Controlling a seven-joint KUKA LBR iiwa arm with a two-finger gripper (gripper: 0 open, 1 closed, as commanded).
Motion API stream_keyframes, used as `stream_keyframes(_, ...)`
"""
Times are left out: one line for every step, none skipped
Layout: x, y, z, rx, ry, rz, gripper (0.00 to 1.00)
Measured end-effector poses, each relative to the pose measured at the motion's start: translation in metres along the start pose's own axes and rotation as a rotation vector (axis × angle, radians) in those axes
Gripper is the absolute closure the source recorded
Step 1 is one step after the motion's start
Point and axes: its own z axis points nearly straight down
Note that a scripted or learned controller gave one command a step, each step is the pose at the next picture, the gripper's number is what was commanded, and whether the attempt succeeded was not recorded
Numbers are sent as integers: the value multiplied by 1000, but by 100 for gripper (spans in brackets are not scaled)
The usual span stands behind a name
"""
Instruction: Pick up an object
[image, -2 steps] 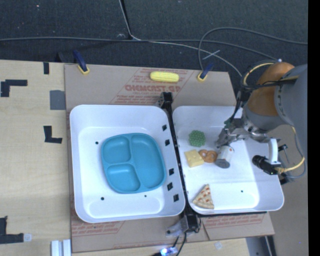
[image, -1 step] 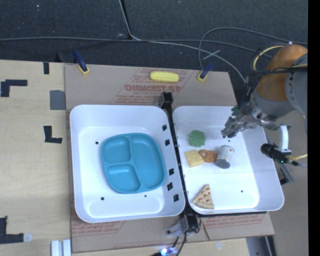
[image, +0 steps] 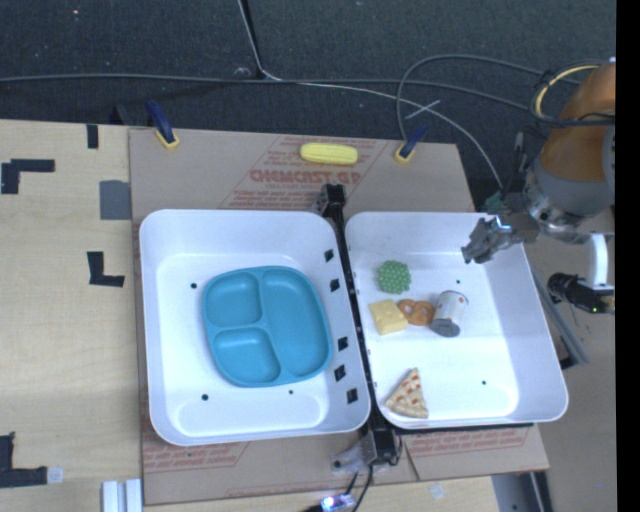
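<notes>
Dark carpet is showing behind the bench (image: 60, 220). Whether the pincer (image: 484, 243) is spread I cannot tell; it is hovering above the right bin (image: 500, 330). Below-left, green ball (image: 394, 275), cheese (image: 388, 316) and cylinder (image: 447, 312) are crowding: risking a nudged neighbour.

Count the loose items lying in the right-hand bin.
5, all in the right bin: green broccoli piece upper middle; yellow cheese block, pretzel and grey can in a row mid-bin; pizza slice near the front.

Green ball (image: 394, 275), pizza slice (image: 408, 395), right bin (image: 520, 330)
</notes>
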Motion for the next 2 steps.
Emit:
stream_keyframes(7,-7,-51,2,1,-2,100)
stream_keyframes(58,-4,-55,4,2,-4,100)
